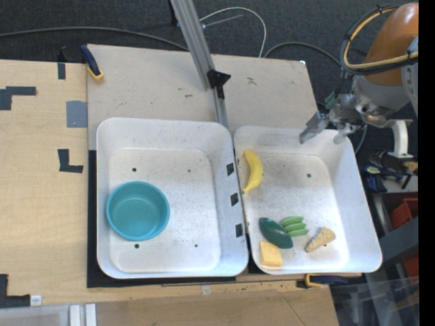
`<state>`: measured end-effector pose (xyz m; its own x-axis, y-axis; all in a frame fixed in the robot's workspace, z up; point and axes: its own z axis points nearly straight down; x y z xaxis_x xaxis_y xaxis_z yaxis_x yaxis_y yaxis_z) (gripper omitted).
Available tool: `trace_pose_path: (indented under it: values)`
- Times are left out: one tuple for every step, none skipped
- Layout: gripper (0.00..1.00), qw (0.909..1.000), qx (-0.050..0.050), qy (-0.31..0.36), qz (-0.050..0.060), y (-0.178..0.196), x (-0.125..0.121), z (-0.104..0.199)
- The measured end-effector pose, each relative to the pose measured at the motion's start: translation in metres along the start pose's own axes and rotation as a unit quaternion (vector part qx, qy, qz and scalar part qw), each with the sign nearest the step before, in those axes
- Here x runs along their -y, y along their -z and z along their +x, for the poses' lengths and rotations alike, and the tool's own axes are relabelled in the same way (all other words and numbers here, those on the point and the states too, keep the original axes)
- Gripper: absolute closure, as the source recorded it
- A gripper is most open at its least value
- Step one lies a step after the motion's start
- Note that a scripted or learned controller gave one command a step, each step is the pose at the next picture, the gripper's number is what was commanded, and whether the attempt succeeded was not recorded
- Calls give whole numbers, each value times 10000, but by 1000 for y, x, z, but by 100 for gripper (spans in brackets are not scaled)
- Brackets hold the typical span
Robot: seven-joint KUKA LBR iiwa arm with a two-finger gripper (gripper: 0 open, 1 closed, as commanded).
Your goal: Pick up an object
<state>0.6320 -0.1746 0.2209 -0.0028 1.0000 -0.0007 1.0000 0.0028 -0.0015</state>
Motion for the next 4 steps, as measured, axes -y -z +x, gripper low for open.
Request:
trace_pose_path:
  values:
    - [0,10000,3,-1,-1,0,0,0]
    - [0,10000,0,-8,27,-55,2,-10]
    - [0,10000,-1,-9,29,-110,0,-19]
    - [0,10000,3,-4,9,-134,1,-18]
